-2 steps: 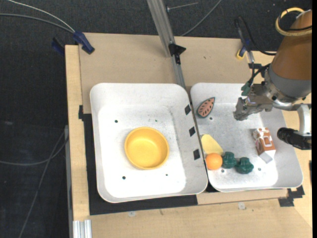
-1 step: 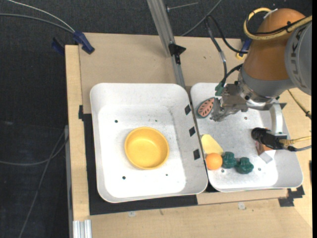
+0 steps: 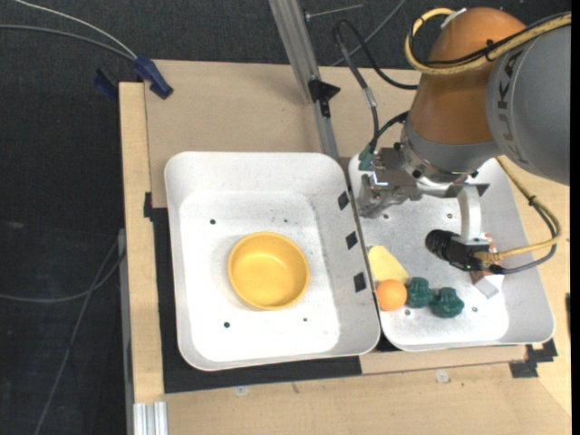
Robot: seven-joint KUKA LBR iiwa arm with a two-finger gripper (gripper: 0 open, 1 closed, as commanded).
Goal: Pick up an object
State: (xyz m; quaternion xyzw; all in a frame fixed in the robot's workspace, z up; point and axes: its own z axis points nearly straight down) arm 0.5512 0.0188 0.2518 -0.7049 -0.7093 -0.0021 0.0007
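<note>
Camera view, looking down at a slant on the bench [image 3: 231, 98]. Two shallow white bins side by side: left bin [image 3: 195, 188] holding a yellow bowl [image 3: 267, 269] near its middle, upright, well apart from every wall. Right bin [image 3: 521, 311] holding the small things, all crowded toward its near-left corner. Pale yellow wedge-shaped piece [image 3: 385, 263] lying against the left wall of that bin; orange ball [image 3: 391, 294] just below it and touching it; dark green lumpy toy [image 3: 432, 298] just beside the ball on the right, stretched along the near edge. Small white scrap [image 3: 487, 285] a little farther right, near the black attachment.

Grey arm with its orange band [image 3: 467, 62] reaching in from the right and covering the far part of the right bin. Gripper [image 3: 373, 205] low over the far-left area of that bin, close to the wall shared with the left bin, above and apart from the wedge piece. Nothing visible between its fingers; cannot tell whether spread or pressed together. Black attachment [image 3: 450, 247] with a cable hanging off the wrist, lying over the bin's middle, between the gripper and the green toy.

Metal pole [image 3: 299, 57] slanting across the far edge of the bench. Blue clip [image 3: 149, 78] at the far-left corner.
</note>
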